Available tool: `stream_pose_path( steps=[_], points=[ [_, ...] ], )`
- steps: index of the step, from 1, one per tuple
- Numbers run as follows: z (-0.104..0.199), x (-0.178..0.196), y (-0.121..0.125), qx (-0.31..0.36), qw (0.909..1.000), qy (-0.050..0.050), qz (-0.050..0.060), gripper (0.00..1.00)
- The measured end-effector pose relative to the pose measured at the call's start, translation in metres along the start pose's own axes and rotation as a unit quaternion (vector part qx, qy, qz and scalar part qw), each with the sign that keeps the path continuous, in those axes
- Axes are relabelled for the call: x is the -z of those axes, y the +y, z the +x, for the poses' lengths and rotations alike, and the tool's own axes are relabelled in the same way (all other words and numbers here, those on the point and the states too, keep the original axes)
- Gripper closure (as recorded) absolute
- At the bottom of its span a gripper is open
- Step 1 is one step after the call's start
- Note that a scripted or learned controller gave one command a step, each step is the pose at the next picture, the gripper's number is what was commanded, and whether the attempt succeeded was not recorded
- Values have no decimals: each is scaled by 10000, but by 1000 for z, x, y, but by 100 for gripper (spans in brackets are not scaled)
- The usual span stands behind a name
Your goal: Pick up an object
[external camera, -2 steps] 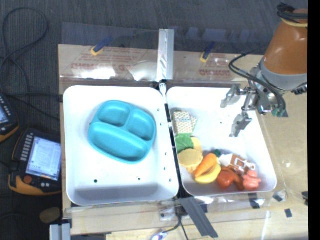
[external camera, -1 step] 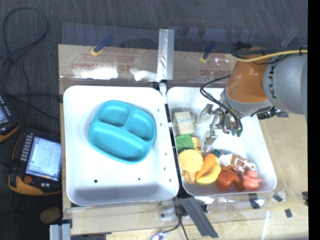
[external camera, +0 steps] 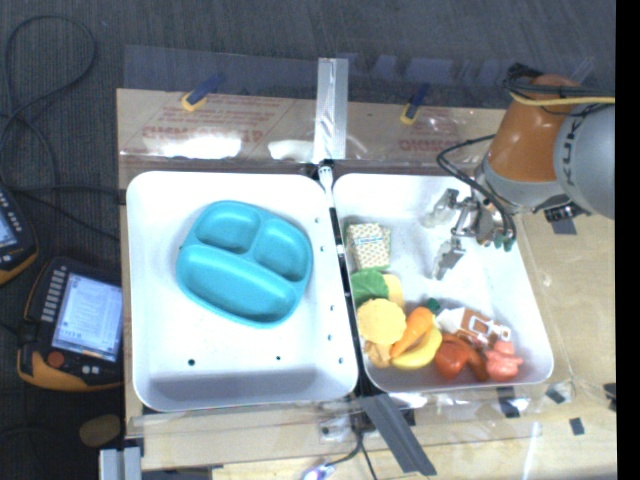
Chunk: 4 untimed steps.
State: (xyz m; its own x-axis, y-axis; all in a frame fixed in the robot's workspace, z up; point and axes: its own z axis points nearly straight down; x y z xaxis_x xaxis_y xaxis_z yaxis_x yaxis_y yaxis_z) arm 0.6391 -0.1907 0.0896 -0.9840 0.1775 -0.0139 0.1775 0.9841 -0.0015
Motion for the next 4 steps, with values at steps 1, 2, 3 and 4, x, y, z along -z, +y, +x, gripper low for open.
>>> stream_pose_path(
  steps=[1,2,3,4],
  points=[
    [-29,-1,-27,884,9961,36,0,0],
    [-32,12,-27,888,9960,-20,32,100],
    [-10,71,-32,-449,9990,47,-3,100],
    [-4,245,-20,-253,9997,38,3,100]
  ],
)
